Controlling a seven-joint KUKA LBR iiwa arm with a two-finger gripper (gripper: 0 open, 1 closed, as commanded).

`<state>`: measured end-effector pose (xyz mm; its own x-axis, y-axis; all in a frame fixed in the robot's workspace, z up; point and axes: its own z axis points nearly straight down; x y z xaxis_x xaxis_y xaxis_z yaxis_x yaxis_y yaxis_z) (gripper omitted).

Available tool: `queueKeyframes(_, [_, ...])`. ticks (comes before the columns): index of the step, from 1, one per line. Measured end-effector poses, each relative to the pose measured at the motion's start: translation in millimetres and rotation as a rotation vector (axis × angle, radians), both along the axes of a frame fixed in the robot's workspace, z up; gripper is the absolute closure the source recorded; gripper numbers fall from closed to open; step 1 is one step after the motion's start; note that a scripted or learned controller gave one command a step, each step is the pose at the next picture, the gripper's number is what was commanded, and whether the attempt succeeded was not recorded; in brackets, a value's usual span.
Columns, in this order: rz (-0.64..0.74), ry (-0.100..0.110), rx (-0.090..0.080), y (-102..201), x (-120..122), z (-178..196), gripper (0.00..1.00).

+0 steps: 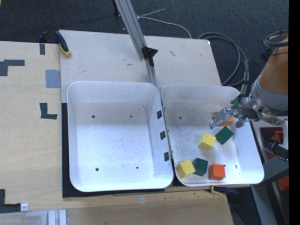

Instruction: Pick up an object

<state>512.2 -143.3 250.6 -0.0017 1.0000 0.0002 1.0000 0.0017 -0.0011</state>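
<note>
The grey two-finger gripper (224, 118) sits low over the right shallow white plastic bin (187, 97), reaching in from the right edge, metal fingers pointing left and slightly down. Right under and beside the fingertips is a small orange piece (229, 121), mostly hidden by the gripper; can't tell if it lies between the fingers or just behind them, and can't tell if the fingers are open or closed, so no claim of a grasp. Nearest clear candidate: dark green cube (224, 135), just below the fingertips and a touch right, tilted, corner toward the gripper. Yellow cube (206, 142) is just beside it, lower left, nearly touching, also rotated. Three more along the bin's front wall, well apart from the gripper: yellow cube at the front left (186, 168), small dark green cube (200, 166) touching it, orange-red cube (216, 171) just right of that. All are cubes, so no long axis; yaw only matters against the faces. Judgement: the move turns on a short drop toward the front of the bin, onto the green cube or the orange piece. Floor is flat, white, speckled. Room is tight against the right wall, freer toward the middle. Left white bin (117, 135) isn't involved.
</note>
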Motion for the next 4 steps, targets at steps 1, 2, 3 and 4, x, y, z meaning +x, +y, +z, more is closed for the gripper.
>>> queueKeyframes(1, [-0.001, -0.005, -0.003, -25.4, 8.7, 40.6, 0.00])
queueKeyframes(2, [-0.004, 0.008, 0.001, -50.2, -5.5, -39.2, 0.00])
queueKeyframes(3, [0.000, 0.001, 0.000, -49.1, -3.4, -35.0, 0.00])
queueKeyframes(4, [0.001, 0.009, 0.004, 2.5, -13.2, -156.8, 0.00])
